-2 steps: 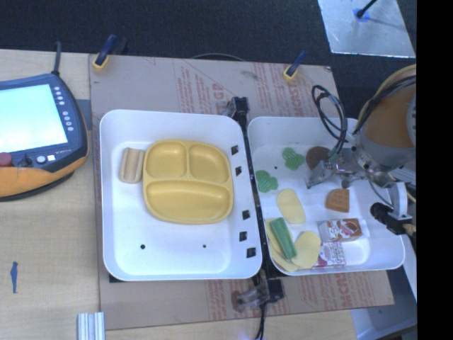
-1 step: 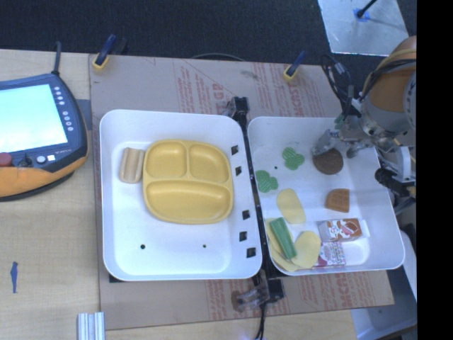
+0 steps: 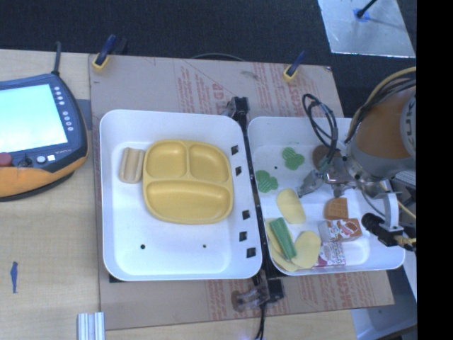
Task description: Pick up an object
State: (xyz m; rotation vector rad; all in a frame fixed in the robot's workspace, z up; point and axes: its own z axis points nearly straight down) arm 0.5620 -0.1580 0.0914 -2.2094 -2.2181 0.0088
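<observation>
Nothing can be seen lifted yet, so the task is judged to be at its approach stage. The gripper [image 3: 320,179] is seen low over the right bin [image 3: 386,261], reached in from the right, with the arm [image 3: 379,137] bulking above it; whether its fingers are apart or together cannot be told, since they are small and partly masked by the wrist. No object is shown between them. The candidates lie in the right bin: a pale yellow oval piece [image 3: 290,205] just beside the gripper, two green leaf-shaped pieces [image 3: 291,158] near it, a brown square piece [image 3: 337,208], a green stick [image 3: 283,237] and a printed packet [image 3: 341,229]. The left bin [image 3: 117,246] is occupied by a yellow divided tray [image 3: 187,183] (well apart from the gripper). Descent, closing and lifting are all judged to remain.
</observation>
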